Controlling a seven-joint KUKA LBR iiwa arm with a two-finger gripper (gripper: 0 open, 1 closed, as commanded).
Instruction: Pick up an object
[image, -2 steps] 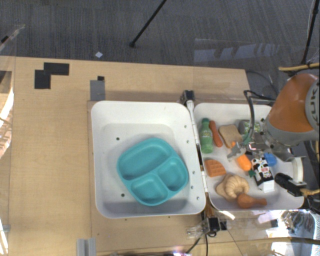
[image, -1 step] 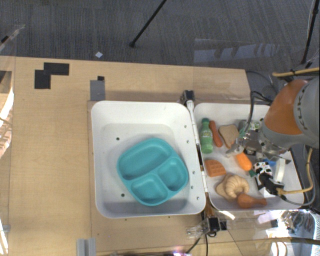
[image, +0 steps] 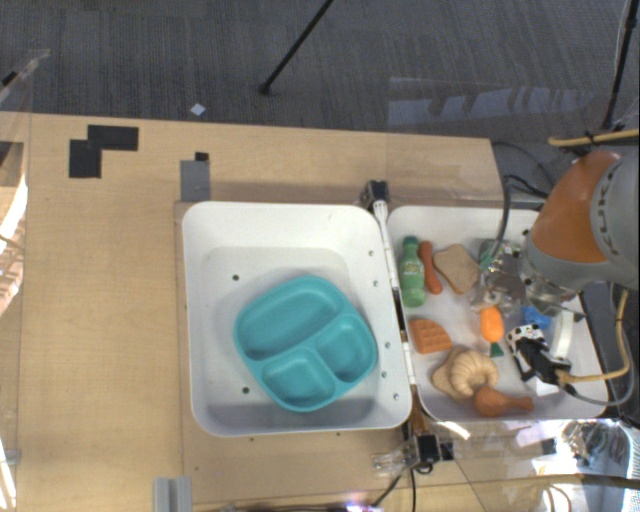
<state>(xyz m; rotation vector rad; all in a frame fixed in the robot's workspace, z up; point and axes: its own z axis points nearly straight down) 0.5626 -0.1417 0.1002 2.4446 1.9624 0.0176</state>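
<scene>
Camera view: arm (image: 585, 225) hides gripper (image: 510, 290) fingers.

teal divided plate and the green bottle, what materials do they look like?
Teal plate: likely molded plastic, matte to satin; uniform colour, soft rounded compartment ridges, dull highlights. Green bottle: probably plastic toy, slightly glossy; solid green body with a paler cap, too small to be sure.

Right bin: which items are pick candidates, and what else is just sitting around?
Pick candidates: green bottle, hot dog, bread slice, waffle, croissant, drumstick, orange piece.
Just lying about: teal divided plate, left bin.
</scene>
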